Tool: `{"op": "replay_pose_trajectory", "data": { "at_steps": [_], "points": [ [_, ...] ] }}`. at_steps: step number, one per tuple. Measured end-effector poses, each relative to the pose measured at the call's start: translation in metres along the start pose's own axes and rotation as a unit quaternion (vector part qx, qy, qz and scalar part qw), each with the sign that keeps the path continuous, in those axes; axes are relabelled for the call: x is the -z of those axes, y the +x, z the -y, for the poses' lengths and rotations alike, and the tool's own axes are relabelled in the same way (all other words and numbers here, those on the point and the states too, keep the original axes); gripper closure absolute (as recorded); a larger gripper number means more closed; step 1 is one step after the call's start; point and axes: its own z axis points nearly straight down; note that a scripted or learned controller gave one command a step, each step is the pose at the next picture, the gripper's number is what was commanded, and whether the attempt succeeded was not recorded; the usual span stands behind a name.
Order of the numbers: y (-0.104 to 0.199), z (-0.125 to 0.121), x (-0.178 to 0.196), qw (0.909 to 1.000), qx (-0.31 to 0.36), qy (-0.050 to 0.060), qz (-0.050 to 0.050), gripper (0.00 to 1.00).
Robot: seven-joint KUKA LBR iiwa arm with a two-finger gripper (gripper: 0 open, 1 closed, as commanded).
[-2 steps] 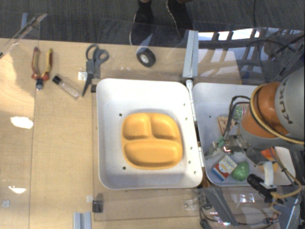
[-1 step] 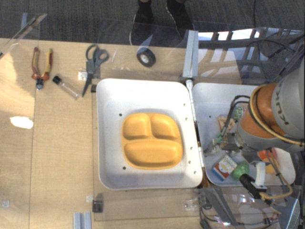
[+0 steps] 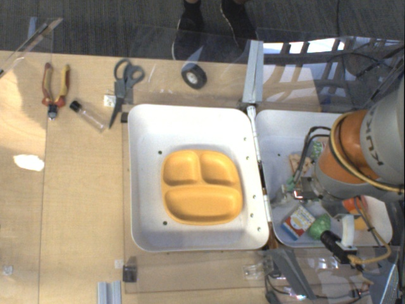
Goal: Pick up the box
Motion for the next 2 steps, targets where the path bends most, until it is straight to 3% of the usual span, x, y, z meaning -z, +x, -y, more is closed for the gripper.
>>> {"op": "replay_pose_trajectory", "data": {
  "at_steps": [2],
  "points": [
    [-0.013,-0.118,-0.004,0.9993,0.038,0.003,-0.001,0.00]
  ]
}}
